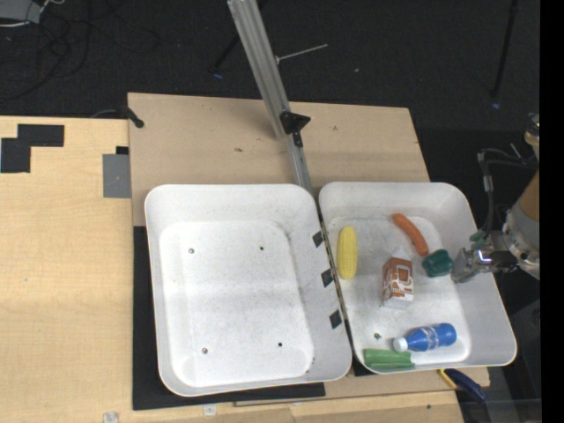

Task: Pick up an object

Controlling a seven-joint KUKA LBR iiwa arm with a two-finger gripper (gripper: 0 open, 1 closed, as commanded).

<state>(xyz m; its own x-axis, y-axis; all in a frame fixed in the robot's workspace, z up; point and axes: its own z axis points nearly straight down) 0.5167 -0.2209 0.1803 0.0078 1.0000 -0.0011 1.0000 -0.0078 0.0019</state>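
The right bin (480,311) holds several objects: a yellow corn cob (347,252), an orange sausage-like piece (410,232), a brown and white carton (398,282), a small teal object (436,263), a blue bottle (429,337) and a green piece (388,359). My gripper (465,266) reaches in over the bin's right rim. It is low and just right of the teal object, close to touching it. Nothing is visibly lifted.
The left bin (233,285) lies beside the right one, with black clips along the shared rim. A metal rail (264,69) slants up from between the bins at the back. The wooden bench extends to the left.
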